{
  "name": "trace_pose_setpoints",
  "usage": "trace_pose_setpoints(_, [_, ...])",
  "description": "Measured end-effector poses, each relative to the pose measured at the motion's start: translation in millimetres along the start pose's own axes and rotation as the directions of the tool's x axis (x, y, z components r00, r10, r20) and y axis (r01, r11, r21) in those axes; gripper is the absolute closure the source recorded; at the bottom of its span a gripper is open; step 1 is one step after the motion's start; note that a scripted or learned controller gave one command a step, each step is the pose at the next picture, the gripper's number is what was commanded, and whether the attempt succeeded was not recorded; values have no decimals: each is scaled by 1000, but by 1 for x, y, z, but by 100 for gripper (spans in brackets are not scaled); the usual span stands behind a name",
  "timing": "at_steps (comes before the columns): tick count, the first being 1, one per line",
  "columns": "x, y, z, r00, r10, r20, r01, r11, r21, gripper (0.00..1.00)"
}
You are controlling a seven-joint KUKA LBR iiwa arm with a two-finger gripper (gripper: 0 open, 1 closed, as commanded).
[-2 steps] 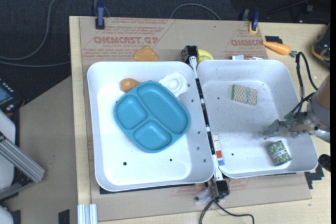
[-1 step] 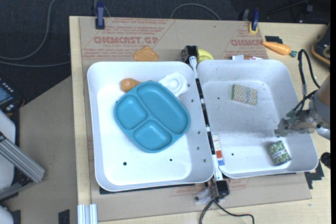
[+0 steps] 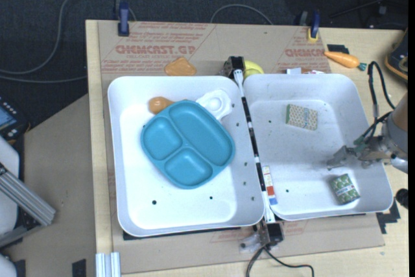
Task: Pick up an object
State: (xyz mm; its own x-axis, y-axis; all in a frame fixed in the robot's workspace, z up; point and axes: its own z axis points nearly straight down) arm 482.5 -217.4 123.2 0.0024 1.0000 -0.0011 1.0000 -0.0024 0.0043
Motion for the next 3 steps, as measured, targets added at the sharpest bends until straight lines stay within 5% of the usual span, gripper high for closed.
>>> trace_pose_setpoints(1, [0,1,-10,1000,0,1,0,1000,-3,100])
trace_pose_setpoints(2, [0,1,-10,1000,0,1,0,1000,-2,0])
trace_pose_setpoints(3, [3,43,-33,1000,-6,2,6,1000,-2,0])
